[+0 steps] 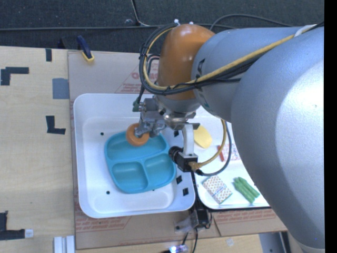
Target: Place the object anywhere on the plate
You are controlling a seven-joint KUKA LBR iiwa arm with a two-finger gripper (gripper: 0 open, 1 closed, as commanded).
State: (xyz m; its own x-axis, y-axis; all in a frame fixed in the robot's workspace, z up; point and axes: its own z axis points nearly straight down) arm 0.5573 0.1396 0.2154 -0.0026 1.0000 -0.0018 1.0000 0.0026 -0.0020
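Note:
A blue sectioned plate (138, 165) lies in the left white bin (87, 157). An orange ring-shaped object, like a small doughnut (136, 136), sits at the plate's upper edge, over its large top section. My gripper (149, 126) hangs right above and beside the doughnut, reaching down from the orange wrist band. Its fingers seem to touch the doughnut's right side. The arm's body hides how the fingers stand.
The right bin (231, 194) holds a yellow piece (202, 138), a white patterned block (217, 188) and a green pod-like item (246, 189). The big grey arm covers most of the right side. A blue and yellow clamp (84, 48) sits at the bench's back left.

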